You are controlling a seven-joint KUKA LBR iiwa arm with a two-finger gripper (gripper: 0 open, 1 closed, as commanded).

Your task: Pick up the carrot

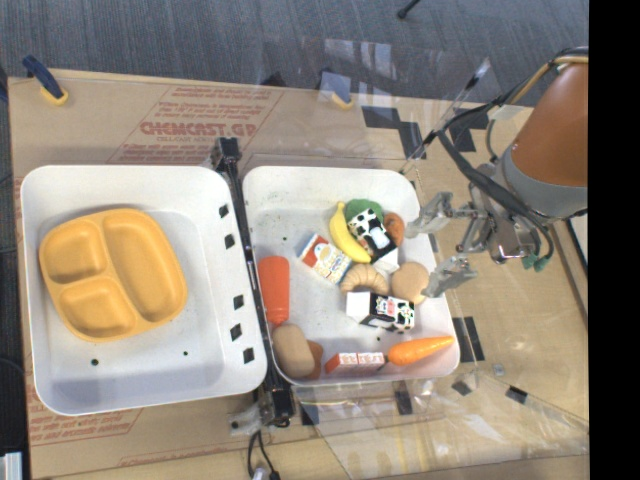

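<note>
Camera view
Gripper: your gripper (441,240) hangs at the right rim of the right bin (300,183); its two grey fingers stand apart with nothing between them.
Carrot: the carrot (420,349) lies below the jaws in this view, in the bin's near right corner, long axis running roughly along the near wall, thin tip toward the right wall.
Neighbours: a cow-patterned carton (388,311) sits between the jaws and the carrot, a small labelled stick (358,359) lies just beside the carrot's thick end, and a potato (292,350) lies farther off on that side.
Look-alike: an orange-red cylinder (274,290) lies well away from the jaws near the bin's left wall; you should not take it for the target.
Step in hand: by my judgement you are on the approach, not yet over the carrot.
Doing it well: bring the jaws above the carrot's thick middle, turn them so they close across its width, and descend clear of the bin's walls and the carton.
Risk: the tapered body may slip out if you grip near the tip.
</note>
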